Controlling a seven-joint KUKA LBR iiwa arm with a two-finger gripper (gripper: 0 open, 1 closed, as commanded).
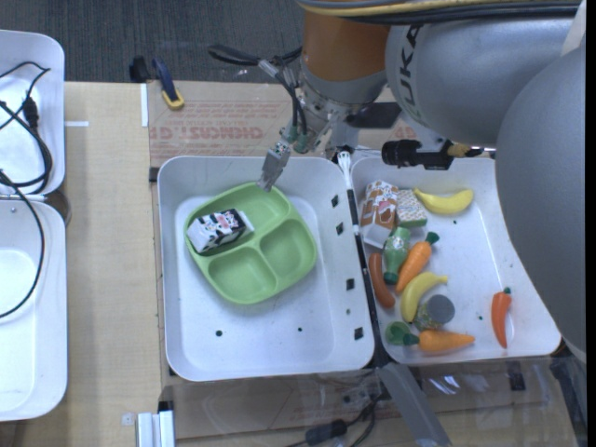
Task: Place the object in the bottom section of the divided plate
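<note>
Resting on one divided plate (270,268) — one milk carton (219,230); tool (274,167) grip unclear.

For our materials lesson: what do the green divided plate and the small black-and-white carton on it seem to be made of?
Green divided plate: probably moulded plastic, with an even colour, soft sheen and rounded ridges. Black-and-white carton: apparently printed card or plastic; its flat printed faces leave that open.

Plate (251,282): green, divided, in left bin (186,343).
Carton (219,230): black-and-white, in plate's upper-left section.
Gripper (273,169): above plate's far rim.
Right bin (531,333): toy produce.
</note>
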